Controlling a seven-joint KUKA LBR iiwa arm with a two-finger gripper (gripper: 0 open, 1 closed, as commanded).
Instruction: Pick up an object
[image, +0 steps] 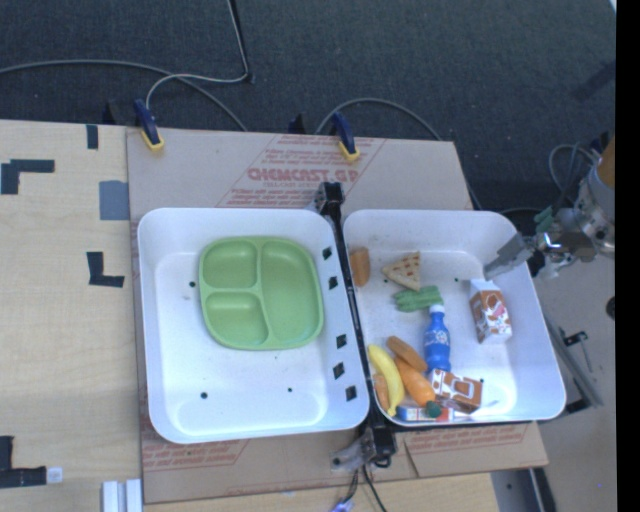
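Note:
The right bin (520, 380) holds several small toy foods. Among them are a blue bottle (436, 342), a brown-and-white carton (490, 313), a tan wedge (404, 269), a green piece (418, 298), a brown bun (359, 266), a yellow banana (383, 374) and an orange carrot (418, 384). My gripper (522, 260) hangs over the bin's upper right corner, just above the carton. It is open, with nothing between its fingers (502, 260).
A green divided plate (262, 292) lies in the left bin (170, 400). A red-and-white box (458, 391) sits at the right bin's front wall. A black divider (342, 300) runs between the bins. Clamps and cables sit beyond the far edge.

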